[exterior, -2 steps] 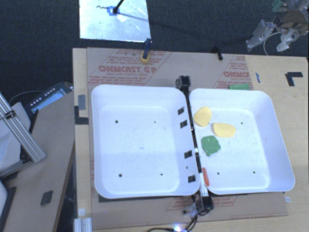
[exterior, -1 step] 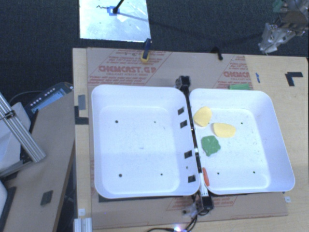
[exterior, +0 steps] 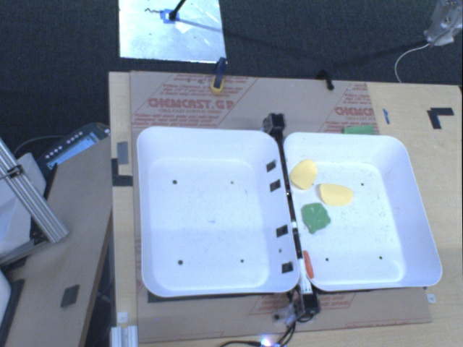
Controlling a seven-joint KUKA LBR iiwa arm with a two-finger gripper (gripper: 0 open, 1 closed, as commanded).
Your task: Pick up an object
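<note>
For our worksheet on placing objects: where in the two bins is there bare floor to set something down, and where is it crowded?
The left white bin has bare floor wall to wall. In the right white bin, the right and lower floor is bare; the two yellow pieces and green piece crowd the upper left, by the divider.

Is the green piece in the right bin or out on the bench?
In. The green piece lies flat on the right bin floor, below two yellow pieces.

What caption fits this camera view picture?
Two yellow pieces and a green piece lie in the right bin, beside the left bin.
</note>
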